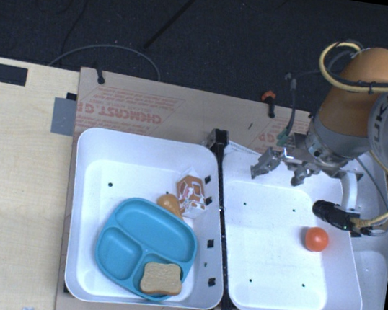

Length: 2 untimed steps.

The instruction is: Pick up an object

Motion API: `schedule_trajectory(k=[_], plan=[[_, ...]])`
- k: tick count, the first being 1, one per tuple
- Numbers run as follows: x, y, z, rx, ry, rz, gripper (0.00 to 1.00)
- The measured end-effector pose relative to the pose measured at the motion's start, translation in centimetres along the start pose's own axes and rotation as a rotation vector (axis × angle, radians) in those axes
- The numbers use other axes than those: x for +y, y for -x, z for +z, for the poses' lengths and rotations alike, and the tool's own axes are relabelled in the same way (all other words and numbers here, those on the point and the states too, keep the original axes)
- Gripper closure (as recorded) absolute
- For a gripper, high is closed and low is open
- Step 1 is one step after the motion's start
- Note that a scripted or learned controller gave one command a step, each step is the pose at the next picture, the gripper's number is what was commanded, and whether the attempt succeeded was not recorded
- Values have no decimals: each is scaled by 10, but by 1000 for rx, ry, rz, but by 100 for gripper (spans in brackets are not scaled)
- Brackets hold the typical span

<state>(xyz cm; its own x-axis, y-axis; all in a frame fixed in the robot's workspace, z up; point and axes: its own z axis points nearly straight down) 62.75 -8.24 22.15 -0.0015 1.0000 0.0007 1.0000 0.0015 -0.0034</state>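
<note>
The pincer (pixel 283 169) hovers over the right bin's (pixel 346 302) far edge, fingers spread, gripping nothing. An orange ball (pixel 317 239), round with no long axis, lies near that bin's right edge.

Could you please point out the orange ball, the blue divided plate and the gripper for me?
orange ball (pixel 317 239), camera view, middle of the ball, in the right bin.
blue divided plate (pixel 138 240), camera view, bare large compartment, in the left bin.
gripper (pixel 284 171), camera view, midway between its fingertips.
</note>
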Motion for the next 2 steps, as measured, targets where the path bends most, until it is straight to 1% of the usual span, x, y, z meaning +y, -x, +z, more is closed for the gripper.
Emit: schedule_trajectory(k=[1,2], plan=[[5,-3,63,0,-5,0,0],[5,3,124,0,-5,1,0]])
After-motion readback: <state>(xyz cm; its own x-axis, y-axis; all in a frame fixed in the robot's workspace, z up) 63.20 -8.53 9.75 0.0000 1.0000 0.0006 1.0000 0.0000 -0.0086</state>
